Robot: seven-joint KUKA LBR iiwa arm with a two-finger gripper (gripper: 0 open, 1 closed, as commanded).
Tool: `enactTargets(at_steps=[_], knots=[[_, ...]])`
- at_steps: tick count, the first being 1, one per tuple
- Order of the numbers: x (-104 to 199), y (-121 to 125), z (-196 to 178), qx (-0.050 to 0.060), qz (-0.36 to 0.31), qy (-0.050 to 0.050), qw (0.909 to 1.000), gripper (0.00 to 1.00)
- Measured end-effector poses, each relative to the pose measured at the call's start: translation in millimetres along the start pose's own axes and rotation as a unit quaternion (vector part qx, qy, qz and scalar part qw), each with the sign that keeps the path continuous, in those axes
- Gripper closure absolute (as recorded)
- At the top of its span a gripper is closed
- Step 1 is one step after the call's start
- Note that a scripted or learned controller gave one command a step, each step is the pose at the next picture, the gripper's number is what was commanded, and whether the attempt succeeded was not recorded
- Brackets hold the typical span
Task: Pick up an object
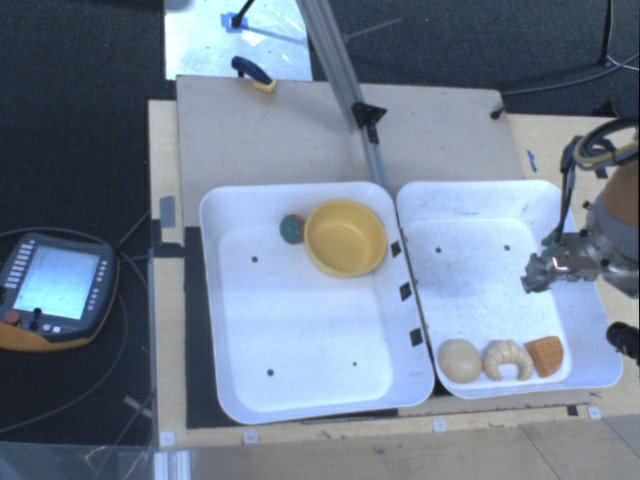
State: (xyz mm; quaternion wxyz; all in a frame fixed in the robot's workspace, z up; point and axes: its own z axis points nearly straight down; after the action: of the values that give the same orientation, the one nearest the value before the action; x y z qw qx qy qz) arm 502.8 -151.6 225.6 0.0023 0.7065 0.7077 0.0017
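Two white bins point(230, 268) share the surface: one yellow bowl point(345, 238) and one green ball point(291, 229) by the left bin's far edge, three bread pieces point(507, 359) along the right bin's near edge. Hand point(535, 276) hovers above, grip unclear.

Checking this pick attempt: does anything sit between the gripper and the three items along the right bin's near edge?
Nothing visible does. The gripper hangs over bare floor of the right bin; the round bun, croissant and orange piece lie below it in the image, unobstructed.

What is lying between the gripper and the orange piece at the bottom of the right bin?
Nothing: in the camera view, only bare white bin floor separates the gripper from the orange piece.
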Motion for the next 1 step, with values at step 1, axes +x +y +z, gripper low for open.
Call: enactTargets(at_steps=[1], knots=[[-0.1, 0.8, -21.1, 0.002, 0.001, 0.0, 1.0, 1.0]])
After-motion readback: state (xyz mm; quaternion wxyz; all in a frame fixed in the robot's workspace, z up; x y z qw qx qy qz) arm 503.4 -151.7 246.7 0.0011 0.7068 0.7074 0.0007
